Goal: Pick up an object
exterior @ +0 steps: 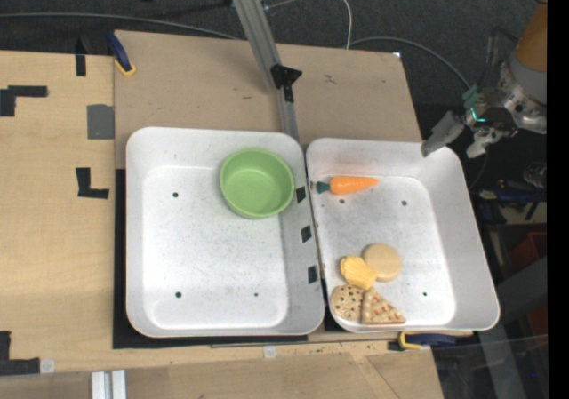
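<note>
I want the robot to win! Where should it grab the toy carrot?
Probably around the thick orange middle of the carrot, coming straight down from above. It lies flat and lengthwise near the far wall of the right bin, green end toward the divider, so the gripper should close across its narrow width, with nothing crowding it.

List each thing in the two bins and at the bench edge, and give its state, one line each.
Green bowl: upright, in the left bin.
Carrot: lying flat near the right bin's far wall.
Food pieces: clustered at the right bin's near-left corner.
End effector: above the right bin's far-right corner, holding nothing visible.
</note>
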Robot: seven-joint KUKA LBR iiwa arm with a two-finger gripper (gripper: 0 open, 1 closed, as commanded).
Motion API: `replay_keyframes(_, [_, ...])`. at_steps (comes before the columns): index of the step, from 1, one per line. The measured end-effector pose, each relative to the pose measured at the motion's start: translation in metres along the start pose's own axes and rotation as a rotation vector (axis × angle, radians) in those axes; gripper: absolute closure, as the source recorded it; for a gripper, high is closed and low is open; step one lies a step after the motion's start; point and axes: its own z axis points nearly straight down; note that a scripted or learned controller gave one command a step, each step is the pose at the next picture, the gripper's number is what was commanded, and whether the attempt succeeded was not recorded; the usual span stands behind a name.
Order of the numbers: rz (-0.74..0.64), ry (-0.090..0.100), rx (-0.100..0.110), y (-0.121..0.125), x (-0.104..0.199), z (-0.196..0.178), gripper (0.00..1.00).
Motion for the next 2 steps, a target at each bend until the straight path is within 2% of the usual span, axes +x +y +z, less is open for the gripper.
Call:
replay_keyframes(1, [0.000, 0.000, 0.000, 0.000, 0.000, 0.000, 0.00])
replay_keyframes(2, [0.001, 0.000, 0.005, 0.008, -0.003, 0.050, 0.00])
